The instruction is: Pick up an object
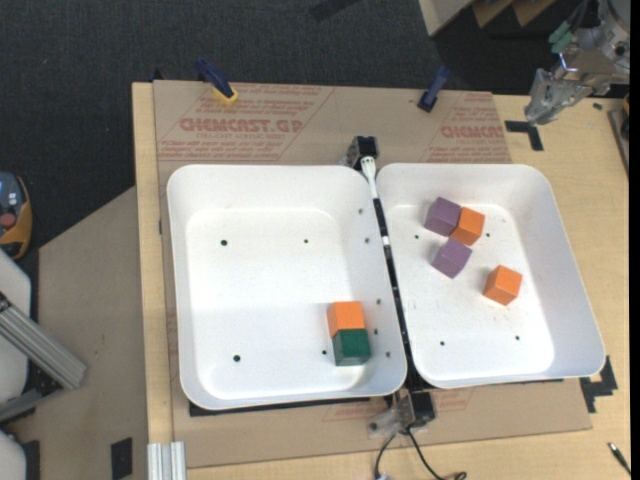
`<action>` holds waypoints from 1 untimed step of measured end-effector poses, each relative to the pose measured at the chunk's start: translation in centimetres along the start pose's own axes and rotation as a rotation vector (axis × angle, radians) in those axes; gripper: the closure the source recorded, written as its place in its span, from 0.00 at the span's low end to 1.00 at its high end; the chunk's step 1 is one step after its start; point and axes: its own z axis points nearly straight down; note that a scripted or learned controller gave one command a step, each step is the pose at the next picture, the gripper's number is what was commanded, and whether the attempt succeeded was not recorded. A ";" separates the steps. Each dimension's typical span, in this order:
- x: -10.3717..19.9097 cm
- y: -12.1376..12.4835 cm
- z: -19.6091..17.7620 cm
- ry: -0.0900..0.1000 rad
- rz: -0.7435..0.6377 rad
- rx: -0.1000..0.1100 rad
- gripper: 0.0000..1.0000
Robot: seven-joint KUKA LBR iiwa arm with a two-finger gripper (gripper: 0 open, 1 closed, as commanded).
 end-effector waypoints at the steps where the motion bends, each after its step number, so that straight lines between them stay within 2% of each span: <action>1: -7.6 -6.0 2.7 -0.001 0.015 0.011 1.00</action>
